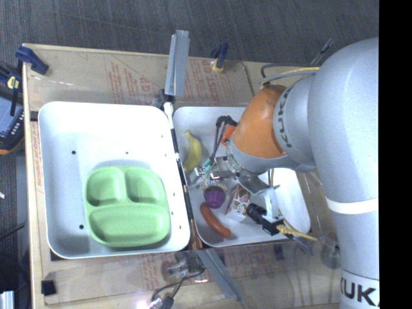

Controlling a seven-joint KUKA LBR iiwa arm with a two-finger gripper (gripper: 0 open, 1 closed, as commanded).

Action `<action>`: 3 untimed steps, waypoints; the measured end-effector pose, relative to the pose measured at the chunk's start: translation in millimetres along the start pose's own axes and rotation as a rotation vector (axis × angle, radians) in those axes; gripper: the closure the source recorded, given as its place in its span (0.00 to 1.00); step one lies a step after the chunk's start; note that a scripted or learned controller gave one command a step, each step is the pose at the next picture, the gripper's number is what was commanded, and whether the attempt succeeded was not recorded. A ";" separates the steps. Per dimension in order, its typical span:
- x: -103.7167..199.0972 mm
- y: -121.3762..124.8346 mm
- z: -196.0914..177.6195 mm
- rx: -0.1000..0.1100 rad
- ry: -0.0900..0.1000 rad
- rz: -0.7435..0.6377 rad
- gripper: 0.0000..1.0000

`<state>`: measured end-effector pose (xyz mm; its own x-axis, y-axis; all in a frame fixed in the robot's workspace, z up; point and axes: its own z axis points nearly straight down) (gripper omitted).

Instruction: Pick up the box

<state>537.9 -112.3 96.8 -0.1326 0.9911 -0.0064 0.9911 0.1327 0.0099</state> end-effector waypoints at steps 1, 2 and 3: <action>-0.4 0.2 -10.1 0.002 -0.001 -0.005 1.00; -0.3 0.2 -10.1 0.002 -0.002 -0.006 0.00; -0.2 0.3 -19.6 0.003 -0.002 -0.011 1.00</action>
<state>538.1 -112.3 116.3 -0.1433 0.9896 -0.0088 0.9896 0.1434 0.0064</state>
